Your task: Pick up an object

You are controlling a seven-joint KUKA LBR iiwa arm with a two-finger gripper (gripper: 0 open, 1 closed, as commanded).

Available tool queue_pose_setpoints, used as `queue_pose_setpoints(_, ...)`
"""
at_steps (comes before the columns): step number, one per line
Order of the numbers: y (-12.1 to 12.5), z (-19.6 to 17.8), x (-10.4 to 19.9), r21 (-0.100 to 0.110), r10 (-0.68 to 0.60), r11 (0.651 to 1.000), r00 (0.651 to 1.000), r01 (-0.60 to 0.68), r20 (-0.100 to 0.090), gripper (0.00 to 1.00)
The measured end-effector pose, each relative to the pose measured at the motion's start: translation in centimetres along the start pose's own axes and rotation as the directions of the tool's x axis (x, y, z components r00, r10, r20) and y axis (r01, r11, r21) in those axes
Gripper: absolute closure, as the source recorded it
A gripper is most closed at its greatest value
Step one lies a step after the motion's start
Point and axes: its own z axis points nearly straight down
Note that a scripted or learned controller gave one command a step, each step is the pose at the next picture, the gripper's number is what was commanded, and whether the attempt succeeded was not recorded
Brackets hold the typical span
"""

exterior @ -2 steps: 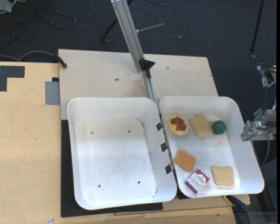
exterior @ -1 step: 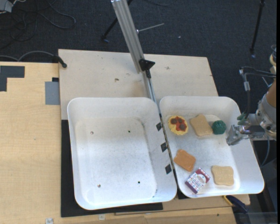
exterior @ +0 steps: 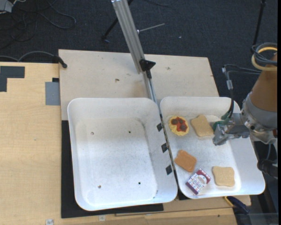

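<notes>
Pale wooden tabletop [exterior: 107, 74] carries two shallow white plastic bins. My tool [exterior: 219, 137] hangs over the right bin [exterior: 253, 184], just right of a tan bread-like slab [exterior: 202, 126]; whether it is clenched I cannot tell. Five items lie there: that slab, a round yellow tart with red topping [exterior: 178, 125], an orange wedge [exterior: 185, 161], a red-and-white packet [exterior: 198, 181], a square toast [exterior: 223, 176]. Left bin [exterior: 84, 125] is speckled.

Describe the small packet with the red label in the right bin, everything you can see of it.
The packet is a small, flat, roughly square pouch with a white edge and a dark red label; its print is too small to read. It lies tilted on the floor of the right bin near the front rim, between the orange-brown piece and the tan slice, touching neither.
</notes>
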Motion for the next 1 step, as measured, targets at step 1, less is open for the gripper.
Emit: queue_pose_setpoints(1,0.34,0.48,4.21,0.001,0.002,1.000,1.000,-0.002,0.001,1.00)
